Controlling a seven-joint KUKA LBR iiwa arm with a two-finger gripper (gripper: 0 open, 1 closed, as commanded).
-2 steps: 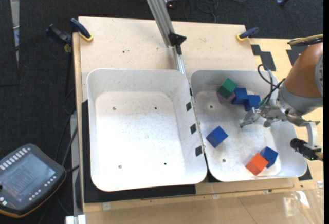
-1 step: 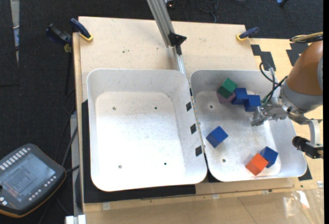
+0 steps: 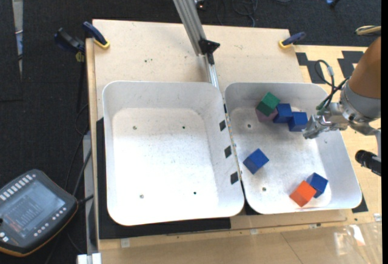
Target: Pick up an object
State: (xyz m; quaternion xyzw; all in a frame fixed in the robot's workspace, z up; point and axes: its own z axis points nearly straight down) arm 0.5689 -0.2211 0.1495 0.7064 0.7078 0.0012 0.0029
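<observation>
The right bin holds several small blocks. A green block sits on a purple one at the back, with two blue blocks beside them. A lone blue block lies near the bin's middle left. An orange block and a blue block rest at the front right. My gripper hangs at the bin's right side, just right of the blue block at the back, close to it. Nothing shows between its tips.
The left bin stands beside the right one, split by a black-marked divider. A metal rod slants in from the top to the bins' back edge. Clamps hold the board's far corners. A pendant lies at front left.
</observation>
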